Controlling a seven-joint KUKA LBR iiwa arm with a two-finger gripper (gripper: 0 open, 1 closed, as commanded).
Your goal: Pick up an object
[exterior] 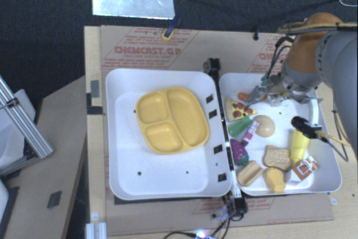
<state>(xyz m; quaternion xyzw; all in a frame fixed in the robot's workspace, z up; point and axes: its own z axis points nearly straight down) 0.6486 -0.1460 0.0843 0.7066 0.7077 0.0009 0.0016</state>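
My gripper [260, 92] hangs low over the far part of the right bin [330, 176], reaching in from the right. Just to its left lies a small red-orange piece [243, 97], with a pizza slice [236, 109] in front of that. I see nothing held in the gripper. Below it lie a beige round piece [264, 126], a green piece [240, 126] and a purple bunch of grapes [239, 151]. A bread slice [276, 157], a tan bun [249, 173], a yellow wedge [274, 179], a yellow bottle [299, 146] and an orange-white box [306, 167] fill the near side.
The left bin [120, 170] bears a yellow divided plate [170, 119]. A black hinge strip [219, 120] runs between the two bins. The grey arm [330, 59] covers the right bin's far right corner.
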